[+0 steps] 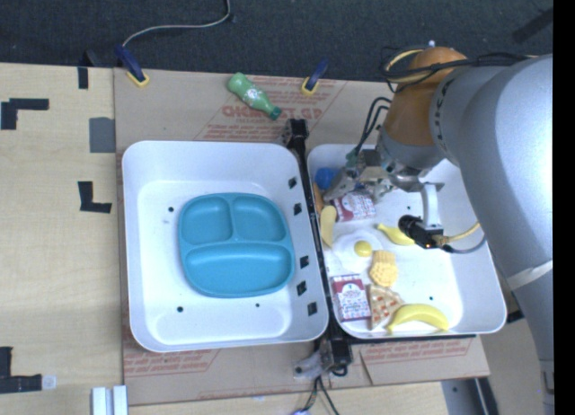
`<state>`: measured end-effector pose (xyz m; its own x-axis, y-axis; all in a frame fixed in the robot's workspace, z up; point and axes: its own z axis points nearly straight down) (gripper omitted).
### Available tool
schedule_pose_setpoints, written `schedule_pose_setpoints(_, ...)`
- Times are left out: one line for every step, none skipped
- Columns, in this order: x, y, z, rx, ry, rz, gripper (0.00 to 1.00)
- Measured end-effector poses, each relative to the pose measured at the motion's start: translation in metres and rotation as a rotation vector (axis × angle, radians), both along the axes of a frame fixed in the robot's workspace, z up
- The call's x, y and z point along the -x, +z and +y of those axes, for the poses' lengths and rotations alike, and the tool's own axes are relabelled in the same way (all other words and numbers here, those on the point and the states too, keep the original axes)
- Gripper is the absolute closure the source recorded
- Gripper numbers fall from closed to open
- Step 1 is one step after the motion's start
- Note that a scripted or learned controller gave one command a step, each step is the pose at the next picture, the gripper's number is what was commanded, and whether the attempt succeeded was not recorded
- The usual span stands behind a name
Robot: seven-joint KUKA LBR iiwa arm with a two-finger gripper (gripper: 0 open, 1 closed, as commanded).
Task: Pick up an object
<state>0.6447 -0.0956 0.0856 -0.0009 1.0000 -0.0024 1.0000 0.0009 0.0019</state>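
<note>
Smooth blue three-compartment tray [236, 244]

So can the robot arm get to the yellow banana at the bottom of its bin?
Probably yes. The banana lies uncovered near the right bin's front edge, with nothing on top, and the gripper is already over that bin.

Two bins sit side by side below me — a divided tray [237, 244] lies in the left bin [144, 225], well apart from the food toys crowding the right bin [476, 296]. A bottle [252, 96] lies on the bench behind the left bin.
</note>
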Motion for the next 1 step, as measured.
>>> schedule_pose_setpoints(0.0004,0.0092,0.0,0.0,0.0,0.002,1.0)
